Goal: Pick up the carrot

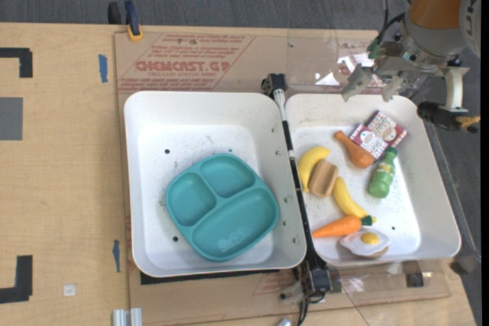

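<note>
A teal divided plate [222,205] is sitting in the left bin [153,133]. In the right bin [435,229], the carrot [336,227] is lying near the front, between a banana [348,198] and a fried egg [365,243]. Above the bin's far edge, the gripper [374,80] is hovering with its fingers spread wide, gripping nothing, well apart from the carrot.
</note>
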### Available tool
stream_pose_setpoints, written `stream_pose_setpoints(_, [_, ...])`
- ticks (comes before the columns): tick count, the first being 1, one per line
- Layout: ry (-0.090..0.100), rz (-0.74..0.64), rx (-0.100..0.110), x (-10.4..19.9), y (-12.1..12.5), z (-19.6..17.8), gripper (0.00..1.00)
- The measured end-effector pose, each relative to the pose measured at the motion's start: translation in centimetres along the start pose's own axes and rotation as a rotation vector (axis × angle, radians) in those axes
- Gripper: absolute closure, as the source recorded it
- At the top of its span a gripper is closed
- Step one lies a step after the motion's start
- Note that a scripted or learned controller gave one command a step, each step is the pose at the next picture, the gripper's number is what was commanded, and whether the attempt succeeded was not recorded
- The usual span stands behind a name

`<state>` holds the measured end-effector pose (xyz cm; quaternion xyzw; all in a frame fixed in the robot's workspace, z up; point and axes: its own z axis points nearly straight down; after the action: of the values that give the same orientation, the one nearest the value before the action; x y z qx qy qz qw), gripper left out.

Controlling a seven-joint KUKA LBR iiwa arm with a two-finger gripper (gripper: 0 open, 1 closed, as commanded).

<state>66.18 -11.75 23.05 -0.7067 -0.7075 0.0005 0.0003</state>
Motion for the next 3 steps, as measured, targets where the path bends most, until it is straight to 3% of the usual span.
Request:
stream_pose_setpoints(1, [0.004, 0.005, 0.006, 7.8, -7.8, 4.4, 0.0])
stream_pose_setpoints(2, [-0.001, -0.277, -0.006, 1.4, -14.2, 13.5, 0.0])
stream_pose_setpoints(3, [-0.009, -0.448, -0.021, 1.5, -17.6, 14.1, 0.0])
